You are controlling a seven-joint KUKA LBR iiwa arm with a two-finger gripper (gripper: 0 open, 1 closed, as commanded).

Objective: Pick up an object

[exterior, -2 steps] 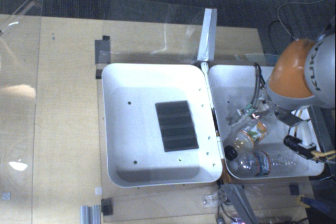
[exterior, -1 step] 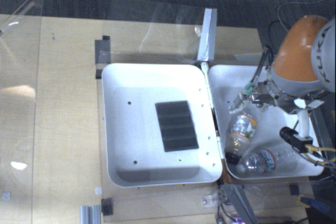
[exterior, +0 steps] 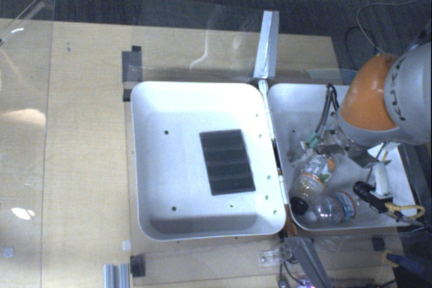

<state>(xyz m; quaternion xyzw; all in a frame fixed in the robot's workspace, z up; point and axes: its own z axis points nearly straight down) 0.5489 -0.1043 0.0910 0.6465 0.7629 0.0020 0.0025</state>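
Two clear plastic bottles lie in the right bin (exterior: 290, 111). One carries an orange label (exterior: 312, 179). The other, with a bluish label (exterior: 335, 207), lies nearer the front wall beside a dark cap (exterior: 298, 205). My gripper (exterior: 322, 145) reaches down into this bin from the right, just above the orange-labelled bottle, and its tip is tangled visually with cables and the bottle's top. A flat black ribbed pad (exterior: 227, 160) rests in the middle of the left bin (exterior: 155, 145).
The arm's orange band (exterior: 368, 103) and grey body hang over the right bin's back right part. A metal divider post (exterior: 266, 50) stands behind the seam between the bins. A clear plastic sheet (exterior: 27, 111) covers the bench on the left.
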